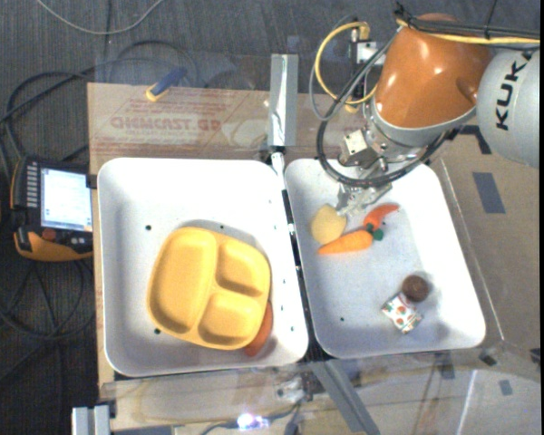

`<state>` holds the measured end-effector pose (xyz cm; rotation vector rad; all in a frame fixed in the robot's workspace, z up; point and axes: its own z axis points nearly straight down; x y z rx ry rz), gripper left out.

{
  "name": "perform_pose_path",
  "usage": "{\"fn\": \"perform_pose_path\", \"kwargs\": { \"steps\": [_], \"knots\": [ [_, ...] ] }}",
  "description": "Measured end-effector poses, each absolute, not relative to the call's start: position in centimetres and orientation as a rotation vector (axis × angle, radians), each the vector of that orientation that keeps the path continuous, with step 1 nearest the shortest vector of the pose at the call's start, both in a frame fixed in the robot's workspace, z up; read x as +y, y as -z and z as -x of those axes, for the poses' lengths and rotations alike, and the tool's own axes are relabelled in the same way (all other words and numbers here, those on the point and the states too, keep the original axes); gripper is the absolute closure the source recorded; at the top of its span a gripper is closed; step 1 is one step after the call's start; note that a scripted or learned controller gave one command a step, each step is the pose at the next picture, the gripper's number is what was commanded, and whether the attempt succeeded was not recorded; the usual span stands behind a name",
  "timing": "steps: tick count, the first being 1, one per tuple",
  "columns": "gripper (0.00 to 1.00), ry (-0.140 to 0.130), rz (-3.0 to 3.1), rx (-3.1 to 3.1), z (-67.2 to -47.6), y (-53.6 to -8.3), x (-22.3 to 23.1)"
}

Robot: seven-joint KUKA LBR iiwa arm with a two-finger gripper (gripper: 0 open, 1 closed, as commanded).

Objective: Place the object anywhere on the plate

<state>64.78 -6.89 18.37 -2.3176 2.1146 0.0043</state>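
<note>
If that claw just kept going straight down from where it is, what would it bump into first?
Probably the pale yellow toy food, or the carrot beside it; the gripper hangs just above them in the right bin. Depth is unclear.

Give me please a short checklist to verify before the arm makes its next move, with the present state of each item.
1. Plate sits in the left bin: ok.
2. Plate compartments free for an object: ok.
3. Gripper is above the right bin, near the carrot and the pale yellow piece: ok.
4. Object held between the fingers: cannot tell.
5. Small box and brown piece lie away from the gripper: ok.
</note>
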Motion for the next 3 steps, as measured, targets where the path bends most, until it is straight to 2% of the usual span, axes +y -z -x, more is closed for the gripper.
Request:
{"fn": "perform_pose_path", "kwargs": {
  "steps": [1, 2, 3],
  "knots": [
    [1.0, -0.009, 2.699, 1.598, -63.3, -18.3, -8.4],
    [1.0, -0.007, 2.799, 1.417, -64.7, -18.3, -6.0],
    [1.0, -0.005, 3.106, 0.463, -66.8, -18.3, -7.7]
  ]
}}
